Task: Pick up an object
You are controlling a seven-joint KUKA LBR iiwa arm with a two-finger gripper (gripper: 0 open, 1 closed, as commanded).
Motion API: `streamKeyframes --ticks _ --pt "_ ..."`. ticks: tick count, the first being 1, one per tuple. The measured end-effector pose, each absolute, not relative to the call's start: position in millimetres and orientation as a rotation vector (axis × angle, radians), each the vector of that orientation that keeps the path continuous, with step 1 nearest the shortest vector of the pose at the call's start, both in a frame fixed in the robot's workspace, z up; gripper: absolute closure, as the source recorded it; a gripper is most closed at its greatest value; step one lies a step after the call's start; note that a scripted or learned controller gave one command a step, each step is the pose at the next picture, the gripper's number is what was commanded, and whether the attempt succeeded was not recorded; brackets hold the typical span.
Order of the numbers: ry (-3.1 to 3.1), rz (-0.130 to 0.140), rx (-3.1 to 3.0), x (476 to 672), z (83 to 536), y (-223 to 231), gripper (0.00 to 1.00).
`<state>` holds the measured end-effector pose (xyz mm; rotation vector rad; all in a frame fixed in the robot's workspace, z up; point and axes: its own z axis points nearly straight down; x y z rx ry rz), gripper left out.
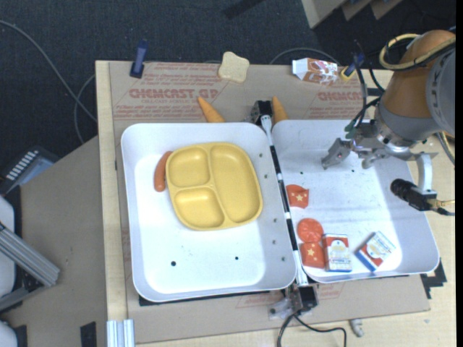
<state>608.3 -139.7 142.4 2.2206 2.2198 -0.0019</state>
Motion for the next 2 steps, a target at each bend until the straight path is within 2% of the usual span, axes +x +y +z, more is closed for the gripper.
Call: streamKeyframes --ticks 1,2 --pt "2.222 -0.003 2.225 494.1 93 -116 0.00" --pt "2.218 -0.002 2.222 535.7 85 -204 0.00"
